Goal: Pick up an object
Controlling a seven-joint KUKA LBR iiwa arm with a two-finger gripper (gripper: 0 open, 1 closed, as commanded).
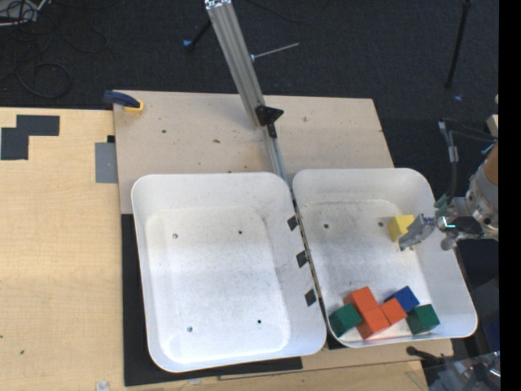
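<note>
The bench point(244, 129) carries two shallow white bins side by side, with a slanted aluminium rail point(240, 55) rising from the gap between them toward the far edge. The left bin point(155, 210) is the larger-looking of the pair in this slanted view. The right bin point(358, 186) holds all the blocks. The grey arm point(488, 190) reaches in over the right bin's right rim, and its gripper point(413, 233) hangs just inside that rim, about halfway along it. A yellow block point(399, 226) sits right at the fingertips, touching or almost touching them (the pictures are too coarse to tell whether the fingers are apart or closed on it). Near the bin's near-right corner lies a tight cluster: two orange blocks point(368, 308), a green block point(345, 319) on the left, a blue block point(405, 298) and another green block point(422, 319) on the right. A small blue clamp point(124, 100) sits at the bench's far-left corner.
</note>
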